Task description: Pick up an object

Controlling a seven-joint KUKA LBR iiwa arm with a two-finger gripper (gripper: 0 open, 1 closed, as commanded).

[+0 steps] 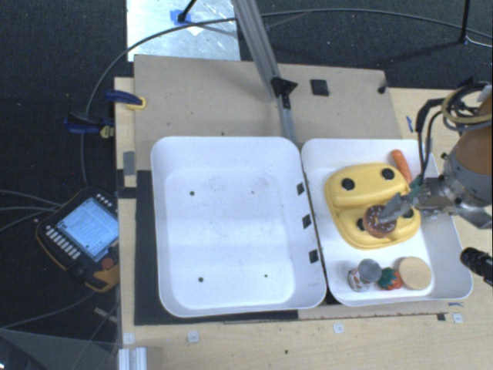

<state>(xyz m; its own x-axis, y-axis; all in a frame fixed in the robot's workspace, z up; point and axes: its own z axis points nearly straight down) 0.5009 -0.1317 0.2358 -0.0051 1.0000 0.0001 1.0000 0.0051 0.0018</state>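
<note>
The right bin [445,254] holds a large yellow plastic toy [360,187] with two black spots. A brown ring-shaped piece [377,220] lies on the toy's front part. My gripper [394,210] reaches in from the right, low over the toy, and its tip is right beside the brown ring. An orange carrot [399,163] lies behind the toy near the bin's far wall. Along the near wall sit a tan round disc [415,273], a red and green piece [389,280], a grey ball [370,269] and a small can [355,280].
The left bin [223,230] lies beside the right one, and black clips [306,221] sit along their shared edge. A slanted grey pole [258,37] rises behind the bins. A teach pendant [81,236] rests on the floor at left. The arm's cables [451,110] loop at right.
</note>
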